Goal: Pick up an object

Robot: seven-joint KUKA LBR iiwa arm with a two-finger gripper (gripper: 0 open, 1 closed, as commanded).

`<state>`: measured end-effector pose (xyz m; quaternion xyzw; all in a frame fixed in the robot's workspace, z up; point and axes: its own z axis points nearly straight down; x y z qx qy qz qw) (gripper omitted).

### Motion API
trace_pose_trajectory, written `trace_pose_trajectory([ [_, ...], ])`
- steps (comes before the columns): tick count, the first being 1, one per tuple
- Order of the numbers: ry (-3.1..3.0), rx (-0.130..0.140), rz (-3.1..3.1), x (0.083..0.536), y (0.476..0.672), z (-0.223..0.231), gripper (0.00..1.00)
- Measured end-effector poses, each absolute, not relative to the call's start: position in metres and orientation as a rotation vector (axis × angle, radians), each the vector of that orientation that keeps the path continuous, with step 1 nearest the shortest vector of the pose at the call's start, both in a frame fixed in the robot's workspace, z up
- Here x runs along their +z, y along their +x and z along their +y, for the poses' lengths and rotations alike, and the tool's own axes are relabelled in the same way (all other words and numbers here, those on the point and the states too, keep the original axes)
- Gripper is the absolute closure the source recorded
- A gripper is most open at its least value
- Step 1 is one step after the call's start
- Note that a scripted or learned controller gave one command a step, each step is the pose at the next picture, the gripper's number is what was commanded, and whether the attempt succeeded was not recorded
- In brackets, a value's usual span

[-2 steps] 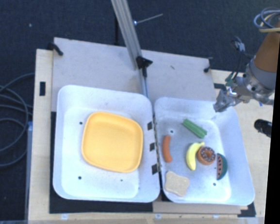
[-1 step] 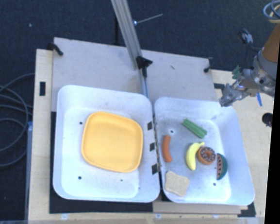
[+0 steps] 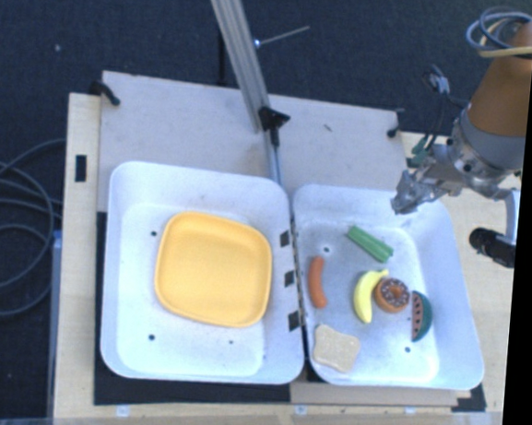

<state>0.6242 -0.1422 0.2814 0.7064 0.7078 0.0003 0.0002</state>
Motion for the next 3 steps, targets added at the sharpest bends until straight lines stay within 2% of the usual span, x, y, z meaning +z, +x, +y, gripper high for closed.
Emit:
trace_pose_trajectory([
  [2,2.218,0.001,2.226,0.256,0.598,-0.031,1.00],
  [3,2.217,0.003,2.226,0.262,0.592,0.023,1.00],
])
